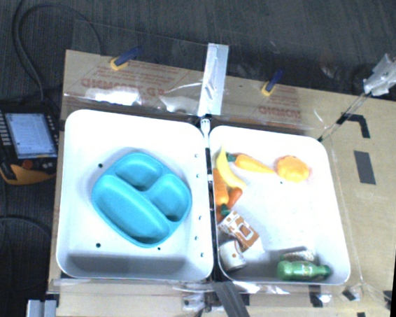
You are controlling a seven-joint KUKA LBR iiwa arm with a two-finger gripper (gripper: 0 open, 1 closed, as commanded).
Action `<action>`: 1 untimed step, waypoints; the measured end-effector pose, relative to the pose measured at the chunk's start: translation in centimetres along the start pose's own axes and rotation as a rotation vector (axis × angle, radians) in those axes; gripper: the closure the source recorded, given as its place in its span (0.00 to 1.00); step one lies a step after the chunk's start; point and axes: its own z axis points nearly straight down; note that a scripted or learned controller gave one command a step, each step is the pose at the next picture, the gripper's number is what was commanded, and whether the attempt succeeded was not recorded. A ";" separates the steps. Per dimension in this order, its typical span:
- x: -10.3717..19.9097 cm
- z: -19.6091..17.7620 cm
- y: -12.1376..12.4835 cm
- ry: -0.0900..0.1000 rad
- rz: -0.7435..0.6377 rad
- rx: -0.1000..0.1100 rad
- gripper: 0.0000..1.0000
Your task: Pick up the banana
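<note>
A: Item one, jaws?
B: Their state cannot be told, whether apart, together or clamped on anything.

A: Item two, the banana [220,168]?
B: In the right bin [320,202], hard against the left wall near the back corner. It is yellow and curved and runs along the wall. Its lower end goes under or behind an orange piece [228,194], so its full length is hard to judge.

A: Neighbours?
B: A long yellow-orange fruit [253,165] lies just beside the banana's upper end, pointing toward a round orange-yellow fruit [292,168]. Which of these touch cannot be told.

A: Front of that bin?
B: A brown and white carton [239,230], tilted, with a pale can [230,256] below it; its label is unreadable. A green bottle [303,271] lies on its side at the front wall, with a dark blurred object [299,255] just behind it.

A: Left bin [69,246]?
B: One blue divided tray [142,198], set at a slant.

A: Outside the bins?
B: A clear plastic sheet [191,94] at the back, its print illegible, and a handheld screen unit [22,140] on the floor to the left, partly cut off.
</note>
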 end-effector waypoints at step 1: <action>0.1 -0.9 0.1 -0.004 -0.002 0.001 1.00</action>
